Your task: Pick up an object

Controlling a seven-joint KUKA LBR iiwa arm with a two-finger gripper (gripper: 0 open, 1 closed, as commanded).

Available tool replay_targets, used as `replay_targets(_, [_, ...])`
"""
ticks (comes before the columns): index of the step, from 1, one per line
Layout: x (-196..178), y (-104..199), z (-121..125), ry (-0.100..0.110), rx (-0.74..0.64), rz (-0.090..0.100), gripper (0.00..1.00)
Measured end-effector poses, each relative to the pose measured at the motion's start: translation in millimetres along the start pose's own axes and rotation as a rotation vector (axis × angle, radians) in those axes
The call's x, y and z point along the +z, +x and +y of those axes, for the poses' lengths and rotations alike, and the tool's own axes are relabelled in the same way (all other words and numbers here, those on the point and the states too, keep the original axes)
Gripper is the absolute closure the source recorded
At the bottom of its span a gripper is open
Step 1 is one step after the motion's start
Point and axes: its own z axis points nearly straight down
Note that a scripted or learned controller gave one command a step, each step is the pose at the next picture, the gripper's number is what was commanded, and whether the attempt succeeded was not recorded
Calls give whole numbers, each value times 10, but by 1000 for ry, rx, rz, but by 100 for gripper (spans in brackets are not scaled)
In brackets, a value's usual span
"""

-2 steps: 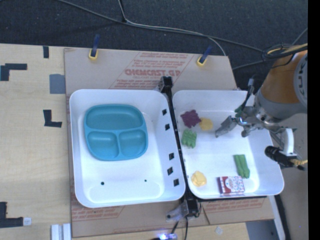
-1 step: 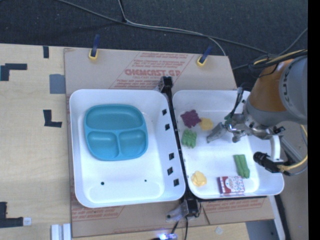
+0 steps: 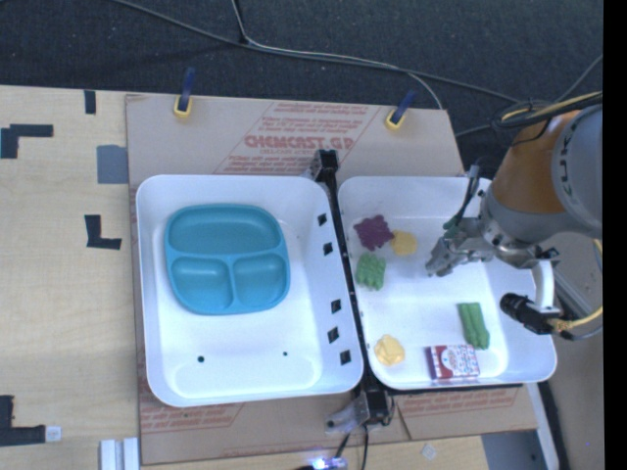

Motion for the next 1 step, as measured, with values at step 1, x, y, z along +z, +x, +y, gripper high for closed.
replay_targets(1, [-613, -39, 40, -7, 1, -2, 100])
